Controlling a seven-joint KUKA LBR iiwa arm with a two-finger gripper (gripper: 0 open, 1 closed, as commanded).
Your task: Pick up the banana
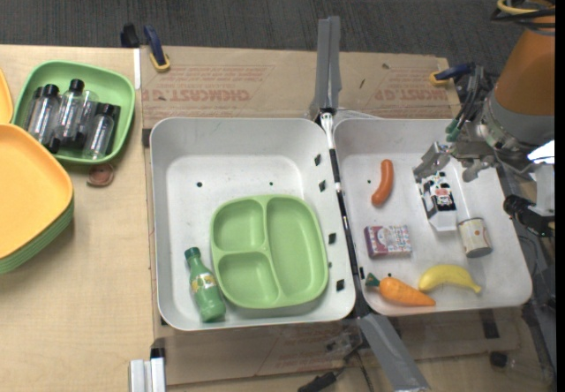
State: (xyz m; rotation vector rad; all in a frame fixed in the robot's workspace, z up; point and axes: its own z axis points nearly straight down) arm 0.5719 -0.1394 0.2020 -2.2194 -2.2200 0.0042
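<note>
The banana (pixel 451 278) is seen lying flat on the floor of the right bin (pixel 521 293), near its front edge. Its long axis runs roughly left to right across the view, with a gentle arch upward in the middle; the right end points toward the bin's front right corner (that tip dips slightly lower than the left one). A toy carrot (pixel 402 290) is placed just beside its left end, leafy end toward the divider between the bins.

The gripper (pixel 439 197) is held over the back half of the right bin, well apart from the banana. Nothing is seen between its fingers; whether they are spread or closed cannot be told from this angle.

Also noted in the right bin: a sausage (pixel 382 182) standing nearly upright in the view, a small printed box (pixel 388 241), and a small cylinder (pixel 475 236) just right of the gripper.

In the left bin (pixel 177 152) a green divided tray (pixel 268 252) is set, with a green bottle (pixel 204 285) touching its left rim.
</note>
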